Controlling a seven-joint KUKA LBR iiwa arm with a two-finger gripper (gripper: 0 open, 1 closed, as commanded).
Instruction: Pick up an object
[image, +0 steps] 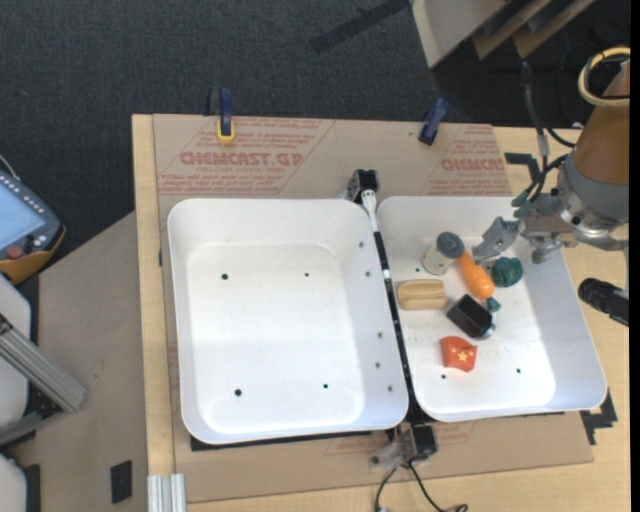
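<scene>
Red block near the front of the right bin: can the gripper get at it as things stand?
Probably yes. The red block lies apart from the black block and the bin wall, open from above. The gripper hangs over the same bin.

You see an orange carrot (477, 274), tan bread (420, 294), black block (469, 316) and red piece (458, 353) in the right bin (560, 370).

Even overhead light, bright; white bins (270, 320) near glare, soft shadows under rims; focus slightly soft, arm's edge by gripper (505, 238) blurred.
</scene>
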